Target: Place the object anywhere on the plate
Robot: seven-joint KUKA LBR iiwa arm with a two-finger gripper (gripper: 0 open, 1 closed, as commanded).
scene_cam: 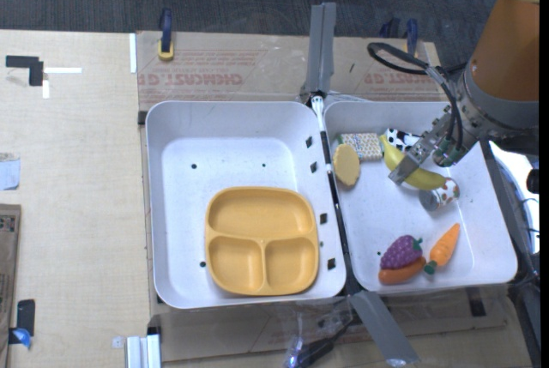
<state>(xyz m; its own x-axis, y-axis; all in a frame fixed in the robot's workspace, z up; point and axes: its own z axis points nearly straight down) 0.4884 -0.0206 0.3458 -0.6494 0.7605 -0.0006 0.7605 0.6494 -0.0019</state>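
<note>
Over in the right bin (497, 212), a banana (412, 171) lies yellow and curved near the far middle, and my claw (418, 159) hangs right upon it, the grey fingers slanting down across its upper side. Whether those fingers are spread or pinched, or have any hold on the fruit, I cannot tell from this angle. Crowding the banana: a small black-and-white toy (395, 137) just behind it, a pale checkered block (364, 145) to that toy's left, and a tan oval piece (346, 165) near the bin's left wall. Just beside the banana's near end sits a small whitish can-like thing (440, 194) tipped on its side. Nearer the camera lie a bunch of purple grapes (401, 253) resting against an orange-red piece, and an orange carrot (444, 245) with a green tip, close beside the grapes. My arm (513, 32), orange above the grey wrist, comes in from the right over that bin's far corner. Well apart, in the left bin (171, 186), the yellow plate (261, 239) with three compartments sits toward the near side.
</note>
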